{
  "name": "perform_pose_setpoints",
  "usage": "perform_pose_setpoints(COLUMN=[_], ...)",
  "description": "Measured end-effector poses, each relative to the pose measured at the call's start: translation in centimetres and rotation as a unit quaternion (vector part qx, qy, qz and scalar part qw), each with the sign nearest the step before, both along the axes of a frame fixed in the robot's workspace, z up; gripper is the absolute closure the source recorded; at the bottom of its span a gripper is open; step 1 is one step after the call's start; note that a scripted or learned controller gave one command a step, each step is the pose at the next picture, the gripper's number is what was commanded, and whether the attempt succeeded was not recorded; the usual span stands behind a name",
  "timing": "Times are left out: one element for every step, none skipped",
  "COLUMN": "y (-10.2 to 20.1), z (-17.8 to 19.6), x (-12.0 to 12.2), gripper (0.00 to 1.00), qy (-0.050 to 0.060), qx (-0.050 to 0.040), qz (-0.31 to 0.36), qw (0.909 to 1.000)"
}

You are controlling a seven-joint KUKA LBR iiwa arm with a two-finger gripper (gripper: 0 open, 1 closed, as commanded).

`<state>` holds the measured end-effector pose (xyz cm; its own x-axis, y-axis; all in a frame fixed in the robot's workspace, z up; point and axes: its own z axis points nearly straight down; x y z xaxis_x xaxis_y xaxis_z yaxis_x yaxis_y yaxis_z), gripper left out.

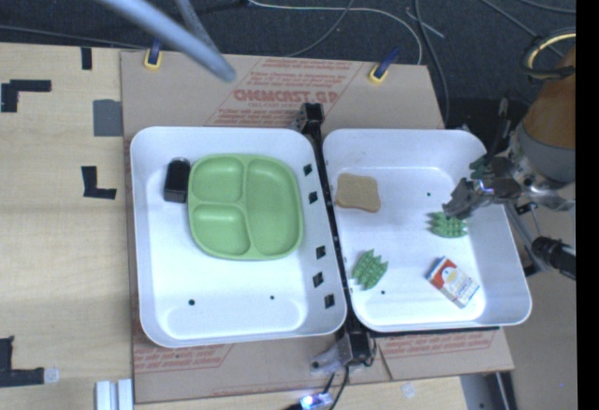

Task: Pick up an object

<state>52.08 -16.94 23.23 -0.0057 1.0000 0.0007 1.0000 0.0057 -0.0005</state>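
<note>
In the right bin, nearest first, one small box, two green toys and one sponge are counted. The gripper is seen just above the right toy; its claw state cannot be told. The toy could be nudged aside by an off-centre descent. In the left bin, one tray and one black block are counted.

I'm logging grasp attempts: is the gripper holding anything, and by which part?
It cannot be told. The gripper sits right above the spiky green plastic toy in the right white bin, with no visible hold.
</note>
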Motion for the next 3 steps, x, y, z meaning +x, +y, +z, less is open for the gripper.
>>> perform_pose_setpoints(y=[5.3,10.7,16.2], z=[0.7,1.3,1.7], x=[2.4,4.8,6.1], gripper=[1.0,1.0,1.0], qy=[0.0,0.0,0.0], qx=[0.0003,0.0005,0.0003], qz=[0.001,0.001,0.0], qw=[1.0,1.0,1.0])
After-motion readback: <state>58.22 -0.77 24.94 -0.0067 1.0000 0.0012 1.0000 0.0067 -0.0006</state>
